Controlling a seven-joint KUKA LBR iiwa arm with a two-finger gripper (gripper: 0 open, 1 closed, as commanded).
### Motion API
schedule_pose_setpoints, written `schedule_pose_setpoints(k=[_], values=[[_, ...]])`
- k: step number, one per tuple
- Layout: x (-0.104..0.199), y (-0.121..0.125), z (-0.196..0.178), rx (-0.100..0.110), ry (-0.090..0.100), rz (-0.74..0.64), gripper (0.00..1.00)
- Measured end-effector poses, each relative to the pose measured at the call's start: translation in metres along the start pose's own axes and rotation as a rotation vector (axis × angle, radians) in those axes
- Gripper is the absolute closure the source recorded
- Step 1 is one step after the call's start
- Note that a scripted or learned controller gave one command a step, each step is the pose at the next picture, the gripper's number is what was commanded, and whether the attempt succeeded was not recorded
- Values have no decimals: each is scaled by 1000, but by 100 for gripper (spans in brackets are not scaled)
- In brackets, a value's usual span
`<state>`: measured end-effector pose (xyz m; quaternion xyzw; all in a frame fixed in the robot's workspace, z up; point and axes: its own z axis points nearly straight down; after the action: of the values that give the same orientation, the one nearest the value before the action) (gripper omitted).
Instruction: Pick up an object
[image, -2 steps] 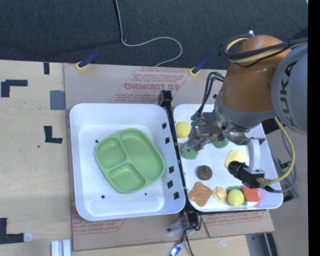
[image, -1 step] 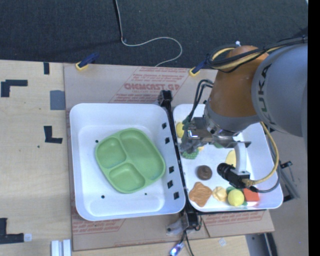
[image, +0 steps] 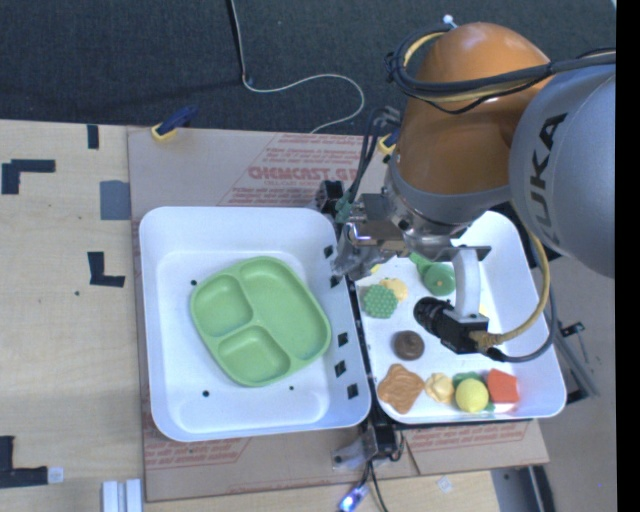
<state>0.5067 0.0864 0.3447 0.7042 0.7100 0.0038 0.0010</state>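
My hand is low over the far left corner of the right white bin, close to the wall between the two bins. I cannot tell how it stands, because my wrist covers it. Just beside it lies a round green bumpy piece, touching a small yellow piece. Nearer in the same bin are a dark brown round piece, a tan flat piece, a yellow ball and a red block. The left white bin holds a light green plastic tray with three compartments.
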Motion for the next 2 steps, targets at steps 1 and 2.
schedule_pose_setpoints(k=[1,2], values=[[-43,-25,40,12,-5,11,100],[-58,-23,-40,0,-4,8,100]])
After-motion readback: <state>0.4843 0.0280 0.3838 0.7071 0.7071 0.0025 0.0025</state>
